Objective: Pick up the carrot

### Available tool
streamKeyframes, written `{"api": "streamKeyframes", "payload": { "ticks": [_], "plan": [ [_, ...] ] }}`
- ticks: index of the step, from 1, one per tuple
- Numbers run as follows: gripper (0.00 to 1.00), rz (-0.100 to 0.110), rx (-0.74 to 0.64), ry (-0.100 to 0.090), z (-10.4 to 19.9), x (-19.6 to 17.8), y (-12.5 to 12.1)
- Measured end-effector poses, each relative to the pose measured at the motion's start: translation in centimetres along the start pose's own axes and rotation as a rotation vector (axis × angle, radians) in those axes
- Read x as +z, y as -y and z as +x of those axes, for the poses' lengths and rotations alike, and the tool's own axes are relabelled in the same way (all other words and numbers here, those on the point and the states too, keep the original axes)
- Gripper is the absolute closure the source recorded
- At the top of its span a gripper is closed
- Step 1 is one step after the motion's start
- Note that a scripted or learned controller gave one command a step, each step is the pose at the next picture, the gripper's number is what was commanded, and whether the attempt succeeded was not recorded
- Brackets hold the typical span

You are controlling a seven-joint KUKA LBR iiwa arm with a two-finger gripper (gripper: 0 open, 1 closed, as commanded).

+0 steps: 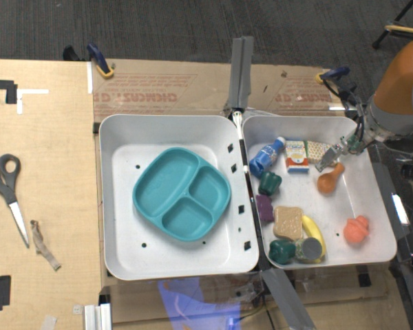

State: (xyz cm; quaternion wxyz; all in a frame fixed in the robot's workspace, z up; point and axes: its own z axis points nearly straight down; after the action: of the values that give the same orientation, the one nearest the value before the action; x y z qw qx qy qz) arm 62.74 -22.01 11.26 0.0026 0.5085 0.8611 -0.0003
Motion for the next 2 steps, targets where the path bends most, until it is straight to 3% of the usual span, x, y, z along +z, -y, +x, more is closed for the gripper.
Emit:
{"api": "streamKeyframes", "payload": {
  "ticks": [1, 2],
  "plan": [
    [0.00, 0.002, 0.122, -0.003, 1.3, -0.6, 2.6],
    [0.00, 0.001, 0.447, -0.013, -1.1, 1.6, -3.2]
  ]
}}
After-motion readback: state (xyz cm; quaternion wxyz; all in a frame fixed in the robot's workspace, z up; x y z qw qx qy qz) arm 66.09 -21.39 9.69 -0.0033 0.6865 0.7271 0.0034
